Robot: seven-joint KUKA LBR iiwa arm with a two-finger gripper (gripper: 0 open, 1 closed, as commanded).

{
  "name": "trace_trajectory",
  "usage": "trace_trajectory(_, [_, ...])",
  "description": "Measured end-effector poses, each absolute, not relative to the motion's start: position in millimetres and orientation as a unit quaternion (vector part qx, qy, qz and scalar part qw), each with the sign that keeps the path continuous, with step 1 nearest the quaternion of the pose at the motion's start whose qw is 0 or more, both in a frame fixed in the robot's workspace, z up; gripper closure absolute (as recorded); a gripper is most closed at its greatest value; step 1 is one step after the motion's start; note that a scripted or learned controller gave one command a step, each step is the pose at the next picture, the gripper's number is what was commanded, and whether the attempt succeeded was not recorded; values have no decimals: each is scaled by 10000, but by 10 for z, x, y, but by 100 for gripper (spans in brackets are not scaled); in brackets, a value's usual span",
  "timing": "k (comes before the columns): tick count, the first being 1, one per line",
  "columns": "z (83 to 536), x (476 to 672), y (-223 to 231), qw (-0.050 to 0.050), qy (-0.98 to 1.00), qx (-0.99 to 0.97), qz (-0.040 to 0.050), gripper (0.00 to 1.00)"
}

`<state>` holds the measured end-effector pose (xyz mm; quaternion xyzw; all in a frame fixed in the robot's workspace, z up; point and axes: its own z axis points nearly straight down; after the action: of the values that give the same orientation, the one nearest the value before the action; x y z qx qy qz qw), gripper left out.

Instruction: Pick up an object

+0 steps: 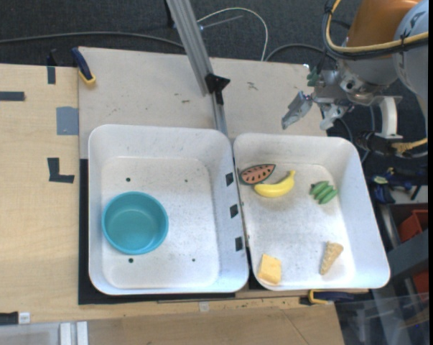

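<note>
Right now the gripper (296,113) hangs over the bench just beyond the far edge of the right bin (360,192), holding nothing; its fingers look parted, though the view is soft there. Nearest to it is the banana (276,186), lying in that bin nearer to us and slightly left, beside the watermelon slice (258,172), its long axis running left-right.
</note>
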<state>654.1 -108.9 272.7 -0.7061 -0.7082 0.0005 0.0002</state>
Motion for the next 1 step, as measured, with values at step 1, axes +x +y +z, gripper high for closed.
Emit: trace_trajectory(1, [2727,6541,-1089,1,-7082,-7060,7,0])
